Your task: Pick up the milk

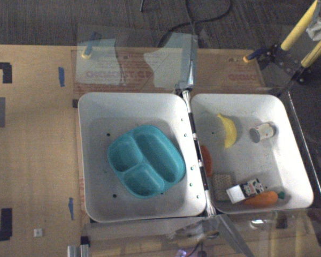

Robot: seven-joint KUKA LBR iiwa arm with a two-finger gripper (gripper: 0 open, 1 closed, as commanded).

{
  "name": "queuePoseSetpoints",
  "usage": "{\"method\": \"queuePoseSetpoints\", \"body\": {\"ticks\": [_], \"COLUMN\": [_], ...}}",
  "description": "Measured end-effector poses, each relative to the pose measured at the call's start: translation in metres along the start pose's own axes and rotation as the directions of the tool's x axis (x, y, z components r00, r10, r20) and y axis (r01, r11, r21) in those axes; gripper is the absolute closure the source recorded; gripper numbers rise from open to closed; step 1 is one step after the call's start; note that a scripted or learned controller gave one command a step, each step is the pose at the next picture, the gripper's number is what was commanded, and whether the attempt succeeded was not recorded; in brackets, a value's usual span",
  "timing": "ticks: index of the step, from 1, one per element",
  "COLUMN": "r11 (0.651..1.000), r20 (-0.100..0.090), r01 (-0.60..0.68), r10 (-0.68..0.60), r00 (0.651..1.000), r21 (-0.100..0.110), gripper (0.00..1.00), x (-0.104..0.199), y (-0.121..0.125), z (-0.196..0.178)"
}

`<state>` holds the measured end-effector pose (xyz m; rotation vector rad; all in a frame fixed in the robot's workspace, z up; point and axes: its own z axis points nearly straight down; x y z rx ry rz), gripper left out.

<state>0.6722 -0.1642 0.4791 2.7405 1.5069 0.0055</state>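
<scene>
The milk (245,190) is a small white carton with a dark printed side. It lies on its side near the front edge of the right bin (289,159). An orange carrot (261,198) rests right against its front side. A tan square sponge (220,182) sits just to its left.
In the right bin, a yellow banana (228,130) and a tipped grey can (262,131) lie toward the back, and a red item (205,159) hugs the left wall. The left bin (96,122) holds a teal divided plate (146,159). Yellow-handled clamps (302,25) stand at the back right.
</scene>
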Motion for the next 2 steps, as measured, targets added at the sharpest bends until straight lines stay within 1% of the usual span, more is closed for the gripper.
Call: {"method": "queuePoseSetpoints", "body": {"ticks": [2], "r11": [1.000], "r20": [0.001], "r01": [0.011], "r10": [-0.011], "r00": [1.000], "r21": [-0.009], "gripper": [1.00], "x": [0.007], "y": [-0.001], "z": [-0.022]}}
